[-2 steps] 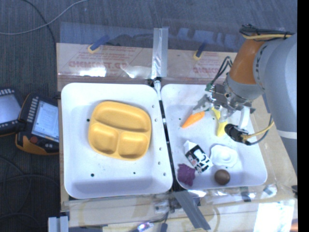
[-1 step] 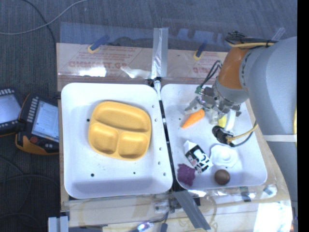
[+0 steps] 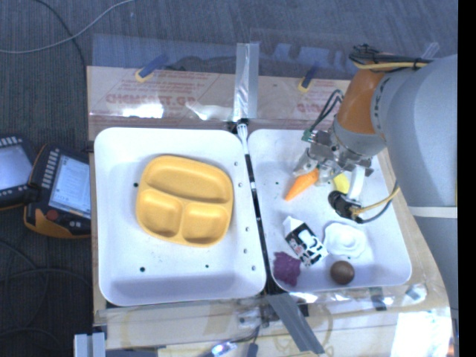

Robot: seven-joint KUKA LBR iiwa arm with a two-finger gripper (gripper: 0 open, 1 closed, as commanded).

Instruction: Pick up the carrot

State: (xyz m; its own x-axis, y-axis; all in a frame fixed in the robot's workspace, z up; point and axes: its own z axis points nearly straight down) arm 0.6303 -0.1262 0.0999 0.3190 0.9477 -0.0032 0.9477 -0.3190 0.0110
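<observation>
Toward the back of the right-hand bin [image 3: 401, 262] we find the carrot [image 3: 300, 186], a short orange cone lying on the white floor, its narrow tip pointing toward the divider between the bins and its thick end tucked under the gripper [image 3: 326, 171]. Its colour is a bright, even orange with no green top that we can see. The gripper sits right over that thick end, but we cannot tell how wide it stands or whether it has any hold on the carrot.

Nearer the front of the same bin we see a small black-and-white carton [image 3: 304, 242] whose print is too small to read, a purple lump [image 3: 286, 267], a brown ball [image 3: 342, 272] and a white cup [image 3: 346, 240]. Across the divider, the left bin [image 3: 111, 222] carries a yellow divided tray [image 3: 184, 198]. Red lettering on the clear sheet [image 3: 149, 95] behind that bin shows reversed and we cannot read it.
</observation>
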